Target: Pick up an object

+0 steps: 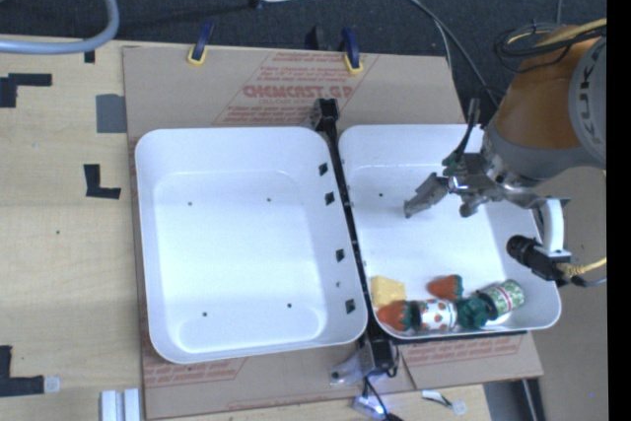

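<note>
Several small objects lie along the near edge of the right bin point(414, 153): a yellow block point(387, 290), a red piece point(446, 286), an orange piece point(392, 315), a white can with red dots point(434, 315), a dark green toy point(474, 311) and a green-and-white can point(506, 296). My gripper point(442, 207) hangs over the middle of the right bin, well behind that row. Its two dark fingers are spread, open, with only white bin floor between them.
The left bin point(237, 242) sits beside the right one, with a black divider point(340, 212) with clips between them. The grey arm with its orange band point(537, 108) reaches in from the right. Both bins rest on a cardboard sheet point(286, 89).
</note>
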Robot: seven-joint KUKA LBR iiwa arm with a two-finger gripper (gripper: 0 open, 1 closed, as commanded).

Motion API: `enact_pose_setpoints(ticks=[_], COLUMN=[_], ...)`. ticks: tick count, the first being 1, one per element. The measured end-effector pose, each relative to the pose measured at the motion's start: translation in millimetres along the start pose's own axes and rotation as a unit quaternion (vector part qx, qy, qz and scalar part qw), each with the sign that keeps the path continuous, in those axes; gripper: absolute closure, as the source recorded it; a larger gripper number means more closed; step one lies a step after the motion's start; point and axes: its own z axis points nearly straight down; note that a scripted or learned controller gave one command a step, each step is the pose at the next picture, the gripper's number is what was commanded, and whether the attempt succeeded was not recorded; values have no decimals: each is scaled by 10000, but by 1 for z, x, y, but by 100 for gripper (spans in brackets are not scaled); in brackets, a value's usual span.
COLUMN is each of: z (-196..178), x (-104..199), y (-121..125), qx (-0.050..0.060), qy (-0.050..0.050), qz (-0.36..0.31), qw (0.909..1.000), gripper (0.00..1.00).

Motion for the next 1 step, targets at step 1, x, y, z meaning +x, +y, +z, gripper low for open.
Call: enact_pose_setpoints(ticks=[1], z=[92], x=[-2], y=[-15], qx=[39], qy=[4], qz=[3], qw=[10000], gripper=[0])
